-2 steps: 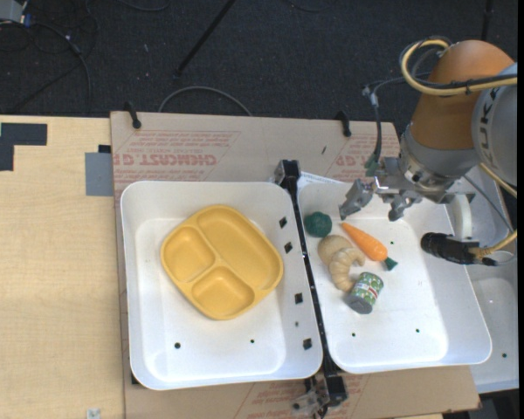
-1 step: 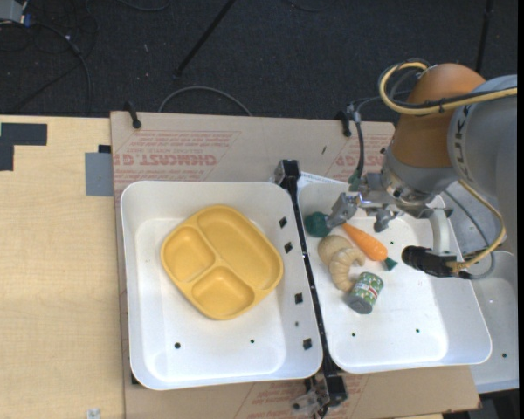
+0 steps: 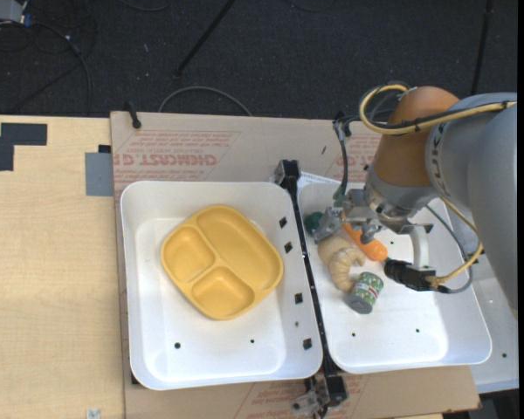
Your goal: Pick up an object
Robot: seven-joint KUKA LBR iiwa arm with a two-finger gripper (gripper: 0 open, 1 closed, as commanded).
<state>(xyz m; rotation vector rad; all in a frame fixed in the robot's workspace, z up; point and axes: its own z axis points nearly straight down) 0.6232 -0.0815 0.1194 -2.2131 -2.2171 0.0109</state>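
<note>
Two shallow white bins (image 3: 148,321) sat side by side on your table (image 3: 44,278).
You had the claw (image 3: 356,225) low in the right bin, over an orange carrot-shaped toy (image 3: 373,246), a beige croissant-shaped piece (image 3: 341,260) and a small green-labelled can (image 3: 365,291); I could not tell its opening. A yellow divided plastic plate (image 3: 221,260) lay in the left bin.

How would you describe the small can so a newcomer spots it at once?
Start at the right bin, the one the grey arm reaches into. Below the gripper sits a small cluster of objects; the can is the lowest, lying tilted beside the beige croissant-shaped piece. It alone is cylindrical, with a green label and grey end.
</note>
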